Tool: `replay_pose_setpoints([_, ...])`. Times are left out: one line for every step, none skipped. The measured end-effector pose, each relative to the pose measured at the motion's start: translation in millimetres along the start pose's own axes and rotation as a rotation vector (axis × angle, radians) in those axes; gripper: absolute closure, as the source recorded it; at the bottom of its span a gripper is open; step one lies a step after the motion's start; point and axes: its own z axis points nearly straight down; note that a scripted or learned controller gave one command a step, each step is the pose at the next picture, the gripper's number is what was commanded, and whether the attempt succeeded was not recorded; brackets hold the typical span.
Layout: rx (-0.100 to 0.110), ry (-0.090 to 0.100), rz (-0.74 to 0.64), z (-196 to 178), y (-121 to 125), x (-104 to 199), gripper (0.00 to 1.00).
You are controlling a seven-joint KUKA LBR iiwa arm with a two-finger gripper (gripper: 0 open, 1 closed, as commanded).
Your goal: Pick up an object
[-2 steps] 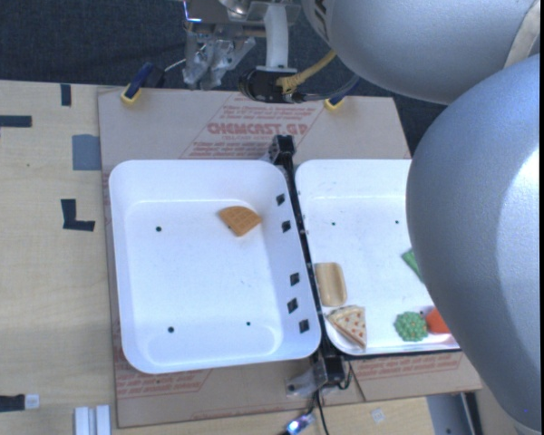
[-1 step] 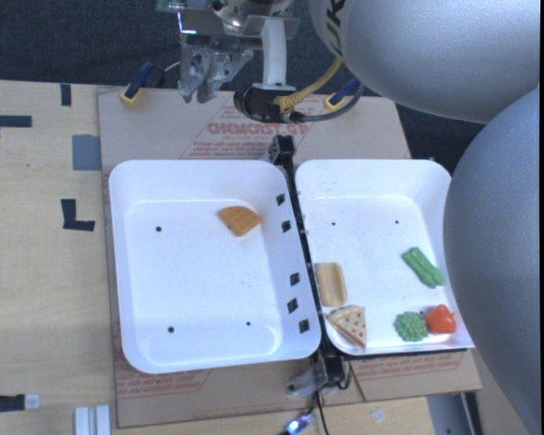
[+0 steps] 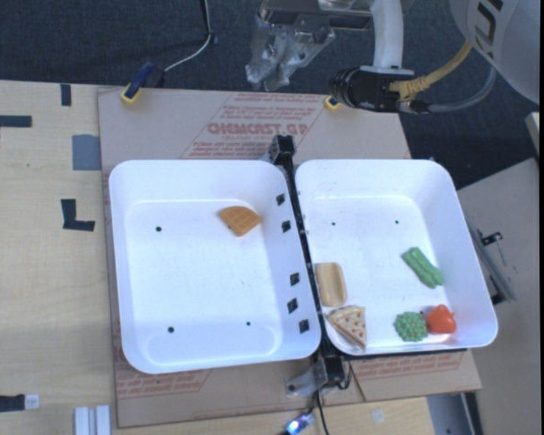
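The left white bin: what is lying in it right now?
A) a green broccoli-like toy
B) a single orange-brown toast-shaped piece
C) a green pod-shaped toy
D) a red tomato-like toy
B: the orange-brown toast-shaped piece lies alone in the left white bin, while the green and red toys sit in the right white bin.

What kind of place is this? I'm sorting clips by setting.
Probably a robotics lab bench for pick-up trials: two white bins clipped together on a board, toy food such as a green pod, and an arm's pincer above them.
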Motion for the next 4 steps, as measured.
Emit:
replay_pose_setpoints([0.009, -0.002, -0.008, 6.6, -24.7, 56.9, 1.00])
replay_pose_setpoints([0.002, -0.003, 0.001, 7.9, 70.7, 52.6, 1.00])
replay_pose_setpoints([0.008, -0.004, 0.003, 7.0, 71.8, 1.8, 1.00])
replay_pose_setpoints([0.008, -0.005, 0.006, 6.8, 77.1, -85.5, 1.00])
